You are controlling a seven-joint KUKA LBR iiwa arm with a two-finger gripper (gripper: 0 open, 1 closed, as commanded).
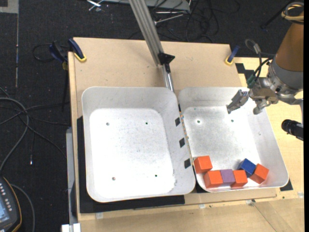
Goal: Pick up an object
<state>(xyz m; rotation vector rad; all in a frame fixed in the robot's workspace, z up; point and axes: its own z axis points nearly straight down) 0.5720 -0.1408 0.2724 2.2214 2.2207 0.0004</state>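
1. Tool [247,102] hangs over the far right part of the right bin [275,144], fingers spread, nothing between them: open and empty.
2. Blocks sit bunched along the near edge of the right bin, well apart from the tool: orange block [203,163] at left, another orange block [212,179] nearer, purple block [227,177] just beside it, small orange block [240,178], blue block [248,166], and orange block at right [259,173].
3. Step, as I judge it: approach, no pick made yet. Any block would do as the target.
4. Next move calls for travel toward the near side of the bin and a descent over one block. The leftmost orange block looks most free. The others touch or crowd each other, so fingers may jam between neighbours.
5. Left bin [96,129] shows just a speckled floor.
6. Hard to tell: tool height above the bin floor, exact finger gap, and whether the blue block rests on the floor or leans on its neighbours.
7. Arm [292,52] is cut off at the right edge. Table [120,66] corners are clamped.
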